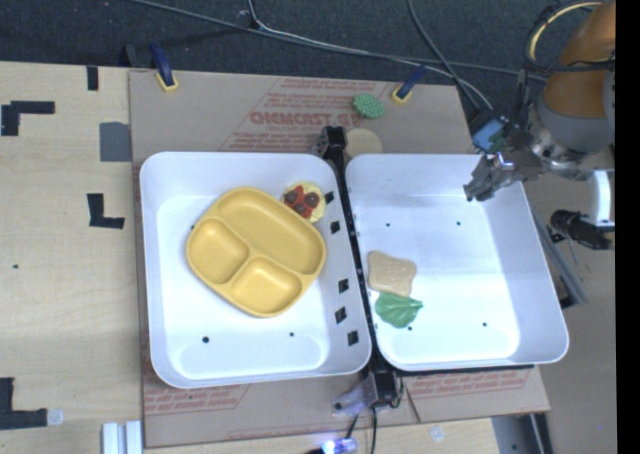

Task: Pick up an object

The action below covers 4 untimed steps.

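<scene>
In the right bin (520, 272), near its left wall, lie a tan bread-like slice (391, 271) and, just below it, a green leaf-shaped piece (398, 311). My gripper (482, 185) hangs over the bin's far right corner, well away from both pieces, with nothing visible between its dark fingers. The left bin (170, 342) holds a yellow divided plate (256, 251) and a small red-and-yellow item (304, 199) at the plate's upper right.
A green dotted piece (368, 104) and a tan disc (362, 139) lie on the cardboard behind the bins. Cables cross the dark floor at the top. A black divider strip (343, 242) runs between the bins.
</scene>
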### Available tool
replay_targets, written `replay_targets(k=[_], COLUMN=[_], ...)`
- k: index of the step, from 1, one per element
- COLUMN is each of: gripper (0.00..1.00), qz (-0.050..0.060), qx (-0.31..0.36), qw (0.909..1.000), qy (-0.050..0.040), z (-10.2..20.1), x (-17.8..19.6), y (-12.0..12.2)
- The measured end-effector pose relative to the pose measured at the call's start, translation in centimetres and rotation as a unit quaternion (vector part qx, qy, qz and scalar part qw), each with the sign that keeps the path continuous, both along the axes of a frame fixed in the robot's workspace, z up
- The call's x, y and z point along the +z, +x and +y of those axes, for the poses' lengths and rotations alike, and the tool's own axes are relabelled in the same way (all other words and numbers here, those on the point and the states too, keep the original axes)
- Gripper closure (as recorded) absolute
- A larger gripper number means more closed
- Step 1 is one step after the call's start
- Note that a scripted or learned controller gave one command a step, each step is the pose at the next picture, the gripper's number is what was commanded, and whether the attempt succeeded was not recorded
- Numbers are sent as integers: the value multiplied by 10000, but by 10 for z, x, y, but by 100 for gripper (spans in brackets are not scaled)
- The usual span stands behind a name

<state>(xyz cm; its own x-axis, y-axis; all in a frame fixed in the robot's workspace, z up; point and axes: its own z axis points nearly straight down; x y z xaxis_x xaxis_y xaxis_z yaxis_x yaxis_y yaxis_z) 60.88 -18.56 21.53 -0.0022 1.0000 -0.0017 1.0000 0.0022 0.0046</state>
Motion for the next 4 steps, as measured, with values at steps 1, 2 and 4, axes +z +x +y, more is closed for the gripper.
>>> replay_targets(k=[1,2,4], gripper=[100,100,100], qz=[6,21,35], qx=[-5,-3,12], qw=[10000,10000,10000], qy=[0,6,9], z=[-6,-5,98], x=[45,69,51], y=[2,3,-5])
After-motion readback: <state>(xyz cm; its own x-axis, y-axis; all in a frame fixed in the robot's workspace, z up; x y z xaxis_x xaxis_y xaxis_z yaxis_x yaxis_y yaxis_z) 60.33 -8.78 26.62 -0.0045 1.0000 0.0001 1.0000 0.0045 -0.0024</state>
